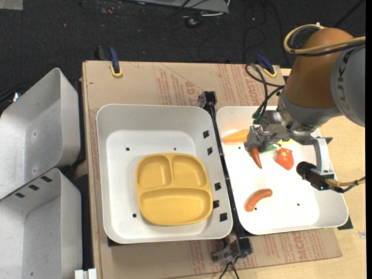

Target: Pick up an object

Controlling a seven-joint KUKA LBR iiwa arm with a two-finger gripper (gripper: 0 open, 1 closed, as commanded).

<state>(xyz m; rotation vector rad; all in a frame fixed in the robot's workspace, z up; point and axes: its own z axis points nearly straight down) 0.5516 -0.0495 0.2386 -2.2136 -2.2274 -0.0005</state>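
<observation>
You had two shallow white bins of smooth moulded plastic with rounded corners, side by side on a brown cardboard-covered bench [151, 77]. The left bin [110, 156] held one yellow tray [174, 188], a matte, rounded rectangle divided into three compartments, two smaller ones at the far side and one long one nearer the camera.

The right bin [325, 214] held four small toy-food pieces that you could count. One orange carrot [235, 136], tapered and smooth, lay near the bin's far left corner. One red chili pepper [256, 156], slim and pointed, hung tip-down directly under the gripper [260, 139]. One red strawberry-like wedge [284, 158], chunky and roughly triangular, sat just to the right of the pepper. One orange-red sausage [257, 199], curved and glossy, lay apart from the rest, nearer the front of the bin.

Your arm, grey with a bulbous orange band, reached in from the right, and its dark metal gripper sat over the far part of the right bin. The pepper's upper end met the gripper, with a bit of green showing beside it, but you could not tell from this slant whether the fingers were closed on it or spread.
</observation>
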